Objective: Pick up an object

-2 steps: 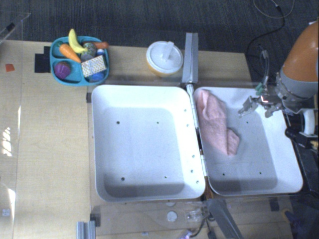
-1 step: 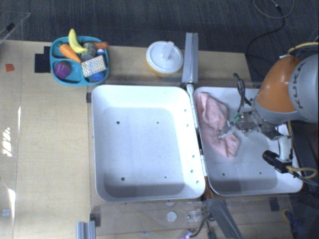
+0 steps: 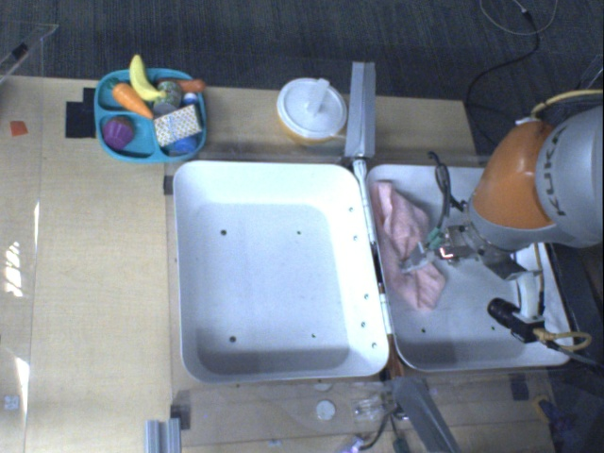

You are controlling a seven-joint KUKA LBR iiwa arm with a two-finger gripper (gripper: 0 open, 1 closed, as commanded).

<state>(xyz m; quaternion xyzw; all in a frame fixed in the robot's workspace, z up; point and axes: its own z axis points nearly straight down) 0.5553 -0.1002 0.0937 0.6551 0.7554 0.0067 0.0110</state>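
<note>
A crumpled pink cloth (image 3: 404, 243) lies along the left wall of the right white bin (image 3: 472, 347). My gripper (image 3: 421, 259) is low over the cloth's right edge, about halfway down it, and seems to touch the fabric. The grey arm with its orange band (image 3: 514, 189) reaches in from the right and covers the bin's upper right part. Whether the cloth is gripped is hidden at this angle.
The left white bin (image 3: 269, 272) lies beside the right one, with a thin rim between them. Behind the bins stand a blue tray of toy food (image 3: 151, 113), a white lidded bowl (image 3: 311, 109) and a grey metal post (image 3: 360, 111).
</note>
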